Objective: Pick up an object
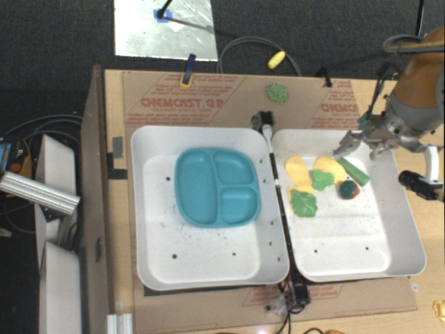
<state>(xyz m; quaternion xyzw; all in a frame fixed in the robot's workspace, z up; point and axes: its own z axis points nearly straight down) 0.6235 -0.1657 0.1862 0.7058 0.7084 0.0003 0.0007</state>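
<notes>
A cardboard-covered bench (208, 99) is seen bearing two white bins side by side. The left bin (149, 207) is occupied by a teal divided plate (217, 186), lying flat at its centre. In the right bin (389, 242), a cluster of small toy foods is gathered toward twelve o'clock: two yellow pieces (299, 170), a green leafy piece (303, 202), a second green piece (322, 179), a green stick (354, 172) and a dark round piece (348, 190), whose make-up is hard to tell. The arm (421, 92) is cut off at the right edge, its upper part out of frame. The gripper (358, 145) is held low over the bin's rim at one o'clock, just beside the stick; whether its pincer is spread or pressed together cannot be told, and nothing is seen between it.
</notes>
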